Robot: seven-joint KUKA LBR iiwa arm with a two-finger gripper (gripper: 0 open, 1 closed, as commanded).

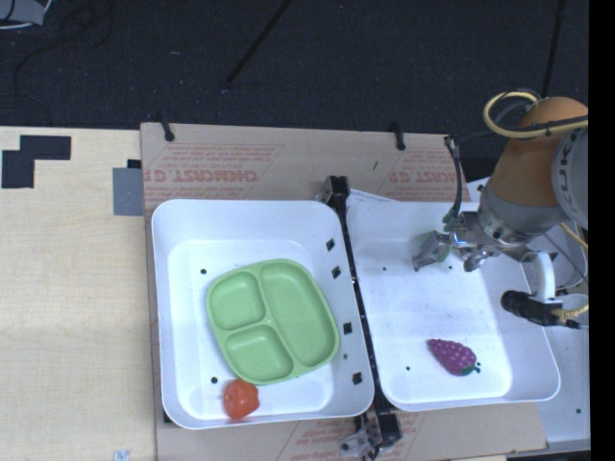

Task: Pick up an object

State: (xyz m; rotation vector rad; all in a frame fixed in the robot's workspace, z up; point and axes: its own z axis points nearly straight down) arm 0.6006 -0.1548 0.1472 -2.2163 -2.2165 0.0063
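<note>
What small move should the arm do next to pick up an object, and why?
Probably move the end effector toward the near side of the right bin and lower it over the purple grape bunch. The end effector hangs above bare bin floor, holding nothing, and the grapes are the closest object.

A pale wooden tabletop is lying beside a printed cardboard sheet (lettering upside down), dark carpeted floor stretching beyond it.
</note>
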